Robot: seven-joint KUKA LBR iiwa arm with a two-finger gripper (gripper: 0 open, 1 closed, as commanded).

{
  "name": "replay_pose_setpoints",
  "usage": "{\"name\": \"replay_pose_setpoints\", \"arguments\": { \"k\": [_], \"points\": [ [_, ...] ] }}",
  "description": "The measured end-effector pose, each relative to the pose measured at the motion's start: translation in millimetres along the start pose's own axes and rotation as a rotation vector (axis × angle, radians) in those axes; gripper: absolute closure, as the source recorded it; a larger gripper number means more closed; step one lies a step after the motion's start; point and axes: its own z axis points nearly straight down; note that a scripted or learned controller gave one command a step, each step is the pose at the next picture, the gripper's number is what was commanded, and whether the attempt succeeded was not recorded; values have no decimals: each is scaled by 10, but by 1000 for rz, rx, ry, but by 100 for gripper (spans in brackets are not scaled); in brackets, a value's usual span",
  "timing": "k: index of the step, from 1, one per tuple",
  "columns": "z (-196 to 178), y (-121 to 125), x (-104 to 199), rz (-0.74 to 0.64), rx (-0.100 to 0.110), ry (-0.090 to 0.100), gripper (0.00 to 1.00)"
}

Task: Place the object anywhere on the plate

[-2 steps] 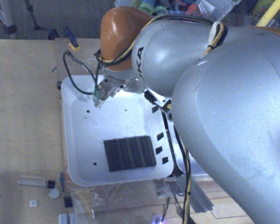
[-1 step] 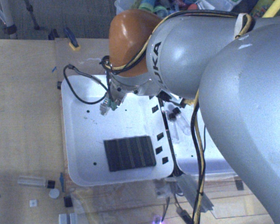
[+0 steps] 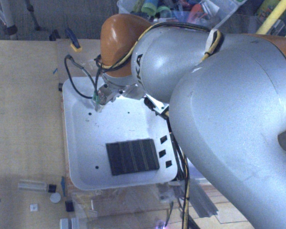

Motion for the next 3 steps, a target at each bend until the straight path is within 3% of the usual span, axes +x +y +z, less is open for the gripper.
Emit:
{"name": "replay_pose_setpoints", "arguments": {
  "k": [2, 3],
  "points": [
    [-271, -635, 569, -758, 1, 4, 100],
    [93, -840, 724, -603, 3, 5, 100]
  ]
}}
